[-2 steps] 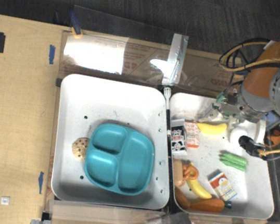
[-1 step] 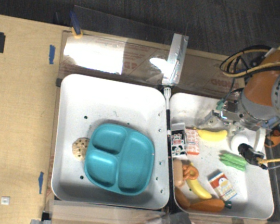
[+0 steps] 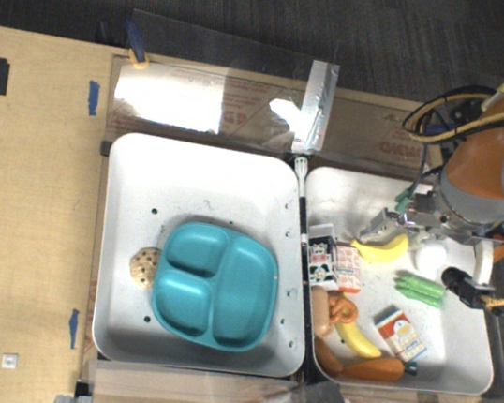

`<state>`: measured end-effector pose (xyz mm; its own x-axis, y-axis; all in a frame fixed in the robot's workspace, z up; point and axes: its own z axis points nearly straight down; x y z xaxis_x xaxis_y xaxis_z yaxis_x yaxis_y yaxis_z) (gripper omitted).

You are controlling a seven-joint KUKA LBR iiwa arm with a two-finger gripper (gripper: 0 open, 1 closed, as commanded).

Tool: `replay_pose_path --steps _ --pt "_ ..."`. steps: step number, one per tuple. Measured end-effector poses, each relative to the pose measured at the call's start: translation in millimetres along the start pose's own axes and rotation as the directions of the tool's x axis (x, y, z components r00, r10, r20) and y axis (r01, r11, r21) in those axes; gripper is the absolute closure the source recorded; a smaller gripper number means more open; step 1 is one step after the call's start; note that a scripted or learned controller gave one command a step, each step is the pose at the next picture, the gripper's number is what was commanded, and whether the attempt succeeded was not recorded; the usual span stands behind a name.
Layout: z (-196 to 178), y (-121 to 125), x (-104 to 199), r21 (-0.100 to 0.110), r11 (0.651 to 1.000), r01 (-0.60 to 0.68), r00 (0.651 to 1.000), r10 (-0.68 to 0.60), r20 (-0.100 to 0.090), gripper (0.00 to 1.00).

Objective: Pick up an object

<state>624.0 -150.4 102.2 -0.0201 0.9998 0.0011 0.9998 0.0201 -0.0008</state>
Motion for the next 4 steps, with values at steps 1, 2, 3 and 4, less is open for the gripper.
replay_pose_path --steps 1,2,3,4 --pt "4 41 2 -0.004 0.999 -0.050 0.999 0.050 0.002 0.00" --pt "-68 0 2 -0.001 0.953 -0.303 0.953 0.303 0.000 0.00" --pt "1 1 -2 0.000 0.987 -0.164 0.986 0.164 -0.009 0.00" --pt "5 18 31 -0.003 0.997 -0.074 0.997 0.074 0.001 0.00"
